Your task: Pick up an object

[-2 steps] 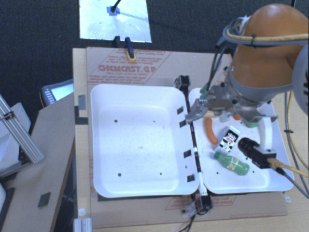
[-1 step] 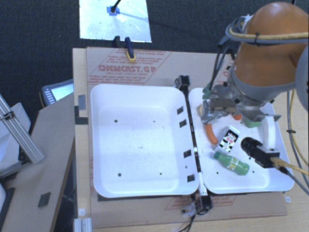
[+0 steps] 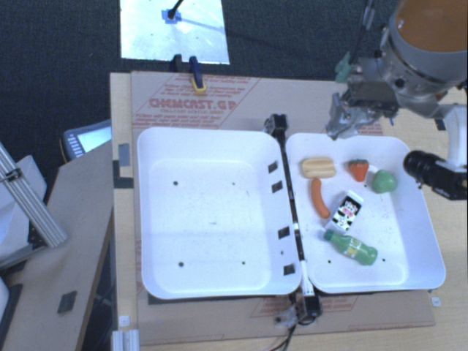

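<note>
The arm [image 3: 424, 28] is cut off at the top edge. Its jaws hang above the right bin's [image 3: 420, 265] far rim; whether wide or narrow is impossible to tell. That bin holds a bun [image 3: 318, 167], sausage [image 3: 319, 198], strawberry [image 3: 357, 169], green ball [image 3: 383, 181], cow-print carton [image 3: 347, 212] and green bottle [image 3: 352, 246]. The left bin [image 3: 212, 210] is smooth white plastic.

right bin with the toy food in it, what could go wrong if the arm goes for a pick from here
1. The items in the right bin lie close: the sausage, milk carton and green bottle nearly touch, so a descent may nudge a neighbour or catch two.
2. The end effector sits above the bin's far rim, near the bread roll; a straight drop might clip the rim.
</note>
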Motion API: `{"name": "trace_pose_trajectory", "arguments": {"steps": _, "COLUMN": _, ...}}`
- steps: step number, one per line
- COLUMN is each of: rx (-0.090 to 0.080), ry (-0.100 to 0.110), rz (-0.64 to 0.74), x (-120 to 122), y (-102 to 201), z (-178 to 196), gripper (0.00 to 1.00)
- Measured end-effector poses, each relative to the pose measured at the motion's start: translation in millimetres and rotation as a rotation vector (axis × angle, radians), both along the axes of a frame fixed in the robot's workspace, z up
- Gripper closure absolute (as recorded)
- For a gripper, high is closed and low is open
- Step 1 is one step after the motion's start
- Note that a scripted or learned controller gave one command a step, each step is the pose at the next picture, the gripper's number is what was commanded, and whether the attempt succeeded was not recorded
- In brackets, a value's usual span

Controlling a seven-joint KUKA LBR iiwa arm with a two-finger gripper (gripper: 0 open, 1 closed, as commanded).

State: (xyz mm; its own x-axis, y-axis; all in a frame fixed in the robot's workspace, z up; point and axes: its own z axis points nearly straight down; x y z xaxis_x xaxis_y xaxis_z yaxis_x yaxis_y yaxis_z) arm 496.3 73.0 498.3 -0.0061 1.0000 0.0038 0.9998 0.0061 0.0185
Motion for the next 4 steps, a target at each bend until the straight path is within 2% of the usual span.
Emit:
{"name": "trace_pose_trajectory", "arguments": {"steps": 1, "rx": -0.001, "ry": 0.012, "rz": 0.004, "x": -10.3, "y": 74.0, "z": 38.9, "gripper": 1.00}}
{"name": "trace_pose_trajectory", "arguments": {"steps": 2, "rx": -0.003, "ry": 0.011, "rz": 0.001, "x": 95.4, "y": 114.3, "z": 34.0, "gripper": 1.00}}
{"name": "trace_pose_trajectory", "arguments": {"steps": 3, "rx": -0.002, "ry": 0.012, "rz": 0.001, "x": 136.8, "y": 163.3, "z": 37.5, "gripper": 1.00}}
{"name": "trace_pose_trajectory", "arguments": {"steps": 4, "rx": -0.003, "ry": 0.025, "rz": 0.003, "x": 25.2, "y": 162.2, "z": -7.3, "gripper": 1.00}}
